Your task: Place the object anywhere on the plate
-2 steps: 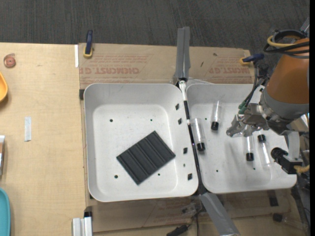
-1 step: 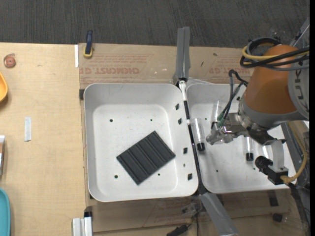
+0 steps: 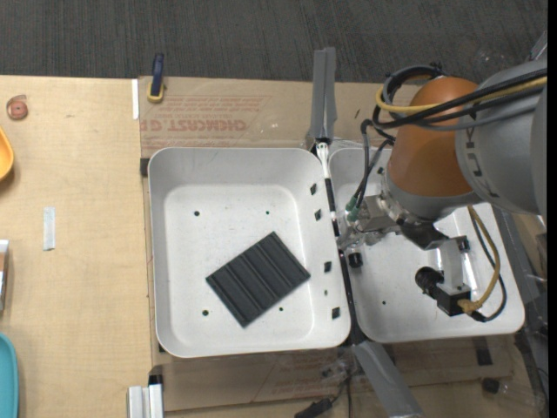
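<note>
Here, a dark ribbed plate (image 3: 258, 279) lies flat and askew in the left bin (image 3: 174, 174). The arm (image 3: 435, 146) hangs over the right bin (image 3: 505, 316) by the shared wall; I cannot tell how the jaws stand.

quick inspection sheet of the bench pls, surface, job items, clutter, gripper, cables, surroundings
surface: two shallow white bins side by side, left bin and right bin, on a cardboard sheet
job's things: dark ribbed plate lying flat and askew in the left bin; object to place nothing seen
clutter: nothing seen in the bins
grippers: gripper at the right bin's left edge, fingers hidden
cables: yellow and black cables loop over the arm
surroundings: blue clamp at the cardboard's top edge
</note>
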`<state>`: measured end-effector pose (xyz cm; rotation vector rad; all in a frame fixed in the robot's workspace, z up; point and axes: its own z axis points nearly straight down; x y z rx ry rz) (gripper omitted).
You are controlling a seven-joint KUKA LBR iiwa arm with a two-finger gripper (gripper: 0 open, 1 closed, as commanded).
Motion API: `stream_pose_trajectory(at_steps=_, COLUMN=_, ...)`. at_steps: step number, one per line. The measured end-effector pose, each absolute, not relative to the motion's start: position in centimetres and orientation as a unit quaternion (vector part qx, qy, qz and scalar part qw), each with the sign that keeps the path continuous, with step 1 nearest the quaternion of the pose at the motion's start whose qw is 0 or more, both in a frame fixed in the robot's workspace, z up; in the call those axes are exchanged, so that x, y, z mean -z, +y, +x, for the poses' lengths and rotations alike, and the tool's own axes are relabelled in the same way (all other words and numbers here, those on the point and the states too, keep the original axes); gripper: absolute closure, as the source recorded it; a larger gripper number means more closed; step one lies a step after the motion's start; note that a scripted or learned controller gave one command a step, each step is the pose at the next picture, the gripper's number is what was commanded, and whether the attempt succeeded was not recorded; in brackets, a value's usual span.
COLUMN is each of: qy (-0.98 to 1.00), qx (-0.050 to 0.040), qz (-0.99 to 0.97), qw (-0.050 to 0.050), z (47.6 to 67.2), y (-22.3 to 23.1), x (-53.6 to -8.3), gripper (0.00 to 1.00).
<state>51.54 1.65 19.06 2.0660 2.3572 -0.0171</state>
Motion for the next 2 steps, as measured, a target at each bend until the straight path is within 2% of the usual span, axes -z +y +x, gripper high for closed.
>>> stream_pose_trajectory(at_steps=1, qy=0.832, qx=0.0018, qz=0.555, qw=-0.001, z=48.9, y=10.0, x=-19.4, gripper=1.0)
stream_pose_trajectory(at_steps=2, qy=0.826, qx=0.0012, qz=0.564, qw=0.0, z=47.8, y=11.6, x=-29.5, gripper=1.0)
